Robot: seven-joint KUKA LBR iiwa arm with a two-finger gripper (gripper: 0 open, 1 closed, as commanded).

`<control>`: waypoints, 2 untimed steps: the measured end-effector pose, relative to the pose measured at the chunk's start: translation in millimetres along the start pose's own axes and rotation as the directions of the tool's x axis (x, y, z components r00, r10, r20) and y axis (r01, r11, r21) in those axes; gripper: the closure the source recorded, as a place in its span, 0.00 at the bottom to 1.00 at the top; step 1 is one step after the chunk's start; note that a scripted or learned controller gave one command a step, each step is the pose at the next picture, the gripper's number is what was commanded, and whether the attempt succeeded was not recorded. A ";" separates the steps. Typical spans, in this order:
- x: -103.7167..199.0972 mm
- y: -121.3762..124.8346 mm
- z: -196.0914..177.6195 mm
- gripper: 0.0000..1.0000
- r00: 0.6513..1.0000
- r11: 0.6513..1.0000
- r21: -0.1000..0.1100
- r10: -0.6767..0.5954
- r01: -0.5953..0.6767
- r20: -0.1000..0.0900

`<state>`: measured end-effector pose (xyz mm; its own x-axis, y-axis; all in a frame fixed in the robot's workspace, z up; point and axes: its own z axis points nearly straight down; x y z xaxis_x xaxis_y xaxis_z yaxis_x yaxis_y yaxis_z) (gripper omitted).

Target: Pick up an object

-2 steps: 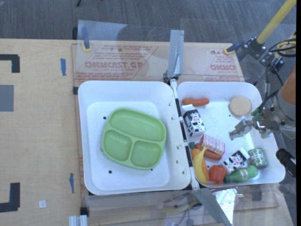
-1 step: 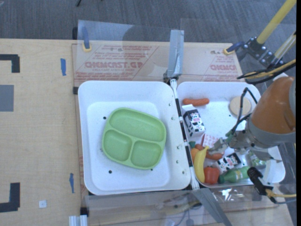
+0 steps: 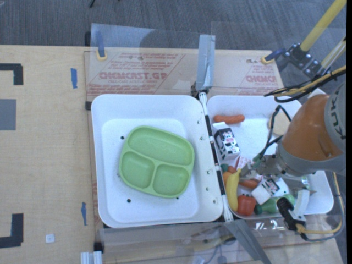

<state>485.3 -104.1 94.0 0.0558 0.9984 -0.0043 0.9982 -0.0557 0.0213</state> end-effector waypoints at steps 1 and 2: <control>13.0 70.1 9.2 0.00 0.998 0.998 0.016 -0.064 0.064 -0.005; 12.2 71.9 -2.6 1.00 0.998 0.998 0.010 -0.062 0.062 -0.004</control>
